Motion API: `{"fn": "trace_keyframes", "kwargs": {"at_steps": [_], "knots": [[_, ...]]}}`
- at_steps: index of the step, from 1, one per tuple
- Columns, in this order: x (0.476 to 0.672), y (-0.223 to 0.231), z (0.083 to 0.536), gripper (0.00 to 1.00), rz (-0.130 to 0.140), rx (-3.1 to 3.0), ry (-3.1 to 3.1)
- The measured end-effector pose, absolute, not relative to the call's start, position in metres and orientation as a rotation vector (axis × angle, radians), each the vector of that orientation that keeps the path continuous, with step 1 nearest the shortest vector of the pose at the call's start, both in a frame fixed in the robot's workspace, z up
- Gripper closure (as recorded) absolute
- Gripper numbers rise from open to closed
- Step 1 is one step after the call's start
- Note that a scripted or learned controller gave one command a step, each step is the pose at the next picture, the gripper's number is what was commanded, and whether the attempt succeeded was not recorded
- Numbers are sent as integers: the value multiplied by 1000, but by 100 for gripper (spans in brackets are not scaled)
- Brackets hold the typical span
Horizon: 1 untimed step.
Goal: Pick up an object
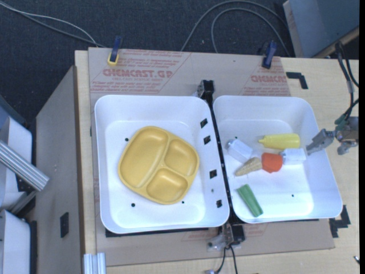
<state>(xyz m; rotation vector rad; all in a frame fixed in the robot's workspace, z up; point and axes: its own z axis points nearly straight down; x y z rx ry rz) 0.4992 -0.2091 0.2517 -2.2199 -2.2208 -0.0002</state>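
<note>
Right bin (319,124): corn (279,141) near gripper (329,141)

The gripper (333,140) is reaching in at the right edge, positioned level, with little of the arm visible.

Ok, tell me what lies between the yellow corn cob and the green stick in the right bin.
In the camera view, between the yellow corn cob and green stick lie an orange-red round piece and a tan cone.
</note>
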Motion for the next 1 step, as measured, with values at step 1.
{"fn": "trace_keyframes", "kwargs": {"at_steps": [1], "knots": [[500, -209, 263, 100, -2, -2220, -2225]]}}
